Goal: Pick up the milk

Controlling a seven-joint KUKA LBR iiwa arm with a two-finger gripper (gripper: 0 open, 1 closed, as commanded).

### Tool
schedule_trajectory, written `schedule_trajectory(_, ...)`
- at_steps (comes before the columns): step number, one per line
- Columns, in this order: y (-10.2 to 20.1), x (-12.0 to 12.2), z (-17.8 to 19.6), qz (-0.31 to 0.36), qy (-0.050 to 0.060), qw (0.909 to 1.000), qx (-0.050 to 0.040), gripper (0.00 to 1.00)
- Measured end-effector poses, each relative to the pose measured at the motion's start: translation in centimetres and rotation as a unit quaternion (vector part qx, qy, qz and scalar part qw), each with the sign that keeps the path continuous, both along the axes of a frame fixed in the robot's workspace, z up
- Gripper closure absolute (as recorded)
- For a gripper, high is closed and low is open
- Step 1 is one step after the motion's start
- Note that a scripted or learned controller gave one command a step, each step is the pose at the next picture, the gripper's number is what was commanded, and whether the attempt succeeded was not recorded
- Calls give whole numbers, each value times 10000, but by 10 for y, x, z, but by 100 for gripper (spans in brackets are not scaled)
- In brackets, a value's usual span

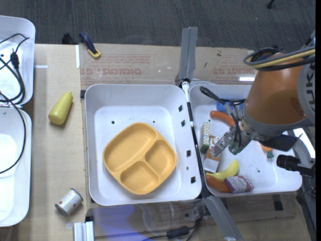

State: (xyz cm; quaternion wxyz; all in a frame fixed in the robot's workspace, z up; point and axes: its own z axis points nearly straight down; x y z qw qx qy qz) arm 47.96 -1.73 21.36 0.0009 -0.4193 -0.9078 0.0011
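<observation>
Grey arm (301,92) entering from the right, orange band (276,99) above the wrist, wrist angled down and leftward over the right bin. Gripper (224,145) low inside that bin, fingers pointing toward the lower left.

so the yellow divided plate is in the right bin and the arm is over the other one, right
Not quite: the camera view shows the yellow divided plate in the left bin, while the arm is over the right bin.
</observation>
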Motion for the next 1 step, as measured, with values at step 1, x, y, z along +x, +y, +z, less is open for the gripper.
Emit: schedule_trajectory(1, 11, -1, -25, 2489, 17, 9685, 17, 100)
